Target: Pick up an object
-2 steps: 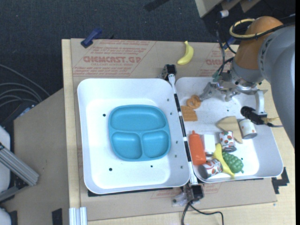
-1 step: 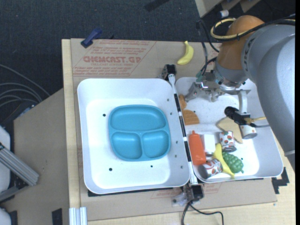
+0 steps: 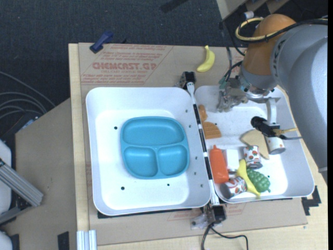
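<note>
- The grey arm point(image 3: 296, 61) reaches in from the right of the frame, its jaws point(image 3: 229, 99) low over the upper end of the right bin point(image 3: 299, 184); how far they are open cannot be told, and nothing is seen between them.
- The things to pick lie lower in that bin: an orange piece point(image 3: 218, 164), a yellow and green toy point(image 3: 255, 180), small cans point(image 3: 252, 157), a tan slice point(image 3: 210, 129).
- The left bin point(image 3: 99, 119) carries a blue tray point(image 3: 154, 146); a banana point(image 3: 206, 60) lies on the desk point(image 3: 125, 64) at top centre.
- Risk, as judged: the jaws sit over bare floor, apart from the pile, so closing here would likely catch nothing.
- In the crowded lower corner, a grab could nudge neighbours or slip off a can.
</note>
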Robot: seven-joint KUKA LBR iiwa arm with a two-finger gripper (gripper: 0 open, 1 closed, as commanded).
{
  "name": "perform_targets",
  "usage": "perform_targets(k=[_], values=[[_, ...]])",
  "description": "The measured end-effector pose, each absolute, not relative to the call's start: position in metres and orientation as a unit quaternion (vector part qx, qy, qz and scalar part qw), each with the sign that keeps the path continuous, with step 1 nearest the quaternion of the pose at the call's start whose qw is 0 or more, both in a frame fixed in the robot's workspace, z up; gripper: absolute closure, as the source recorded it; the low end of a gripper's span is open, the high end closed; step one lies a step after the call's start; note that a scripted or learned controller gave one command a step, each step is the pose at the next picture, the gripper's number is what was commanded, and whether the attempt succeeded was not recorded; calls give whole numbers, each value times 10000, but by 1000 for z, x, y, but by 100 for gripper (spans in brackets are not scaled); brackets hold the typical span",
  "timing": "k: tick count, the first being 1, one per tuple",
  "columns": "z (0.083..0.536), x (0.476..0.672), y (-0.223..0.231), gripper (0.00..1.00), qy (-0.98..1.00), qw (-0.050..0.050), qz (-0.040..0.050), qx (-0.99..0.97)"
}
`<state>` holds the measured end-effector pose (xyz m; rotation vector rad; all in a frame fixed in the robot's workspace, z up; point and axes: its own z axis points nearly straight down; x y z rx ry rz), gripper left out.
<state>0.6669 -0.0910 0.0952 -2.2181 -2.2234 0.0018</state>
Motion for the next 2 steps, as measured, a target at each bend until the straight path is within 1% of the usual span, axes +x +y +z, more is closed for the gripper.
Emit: perform_targets(k=[1, 2], values=[[95, 667, -91, 0, -7079, 6, 7, -7063], [105, 667, -91, 100, -7083, -3, 4, -7059]])
